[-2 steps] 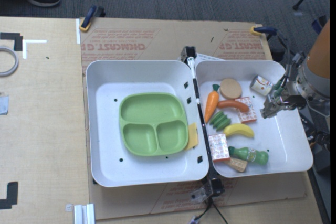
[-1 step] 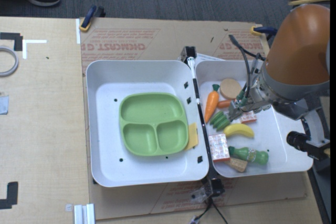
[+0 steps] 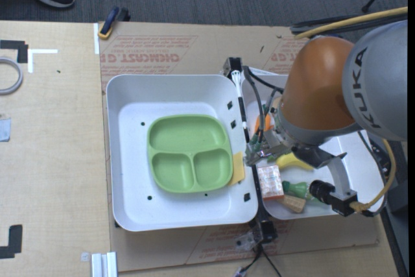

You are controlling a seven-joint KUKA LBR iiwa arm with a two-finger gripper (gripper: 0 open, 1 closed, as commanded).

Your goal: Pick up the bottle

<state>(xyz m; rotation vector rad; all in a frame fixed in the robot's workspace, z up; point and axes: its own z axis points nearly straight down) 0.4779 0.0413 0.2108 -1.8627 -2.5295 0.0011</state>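
Hand [image 3: 264, 151] sits low over the left edge of the right bin [image 3: 363, 168], tucked under the arm's big orange wrist, and whether it is apart or together I cannot tell. Nothing shows clamped in it.

Bottle [image 3: 297, 189] lies in the right bin's near-left part, just below and right of the hand. Only a short green stretch shows. Its long axis seems to run left to right across the view, though which end is the neck I cannot tell.

It's crowded down there! A red-and-white box [image 3: 269, 180] stands touching or just beside the bottle's left end, a yellow banana [image 3: 295, 162] lies just above it, and a tan block [image 3: 293, 205] sits just below, near the bin's front rim. The wall between the two bins is close on the left.

Open room lies over in the left bin [image 3: 130, 159], where a green plate [image 3: 190, 152] sits in the middle with bare white floor around it. Beyond, the counter [image 3: 52, 159] stretches off left.
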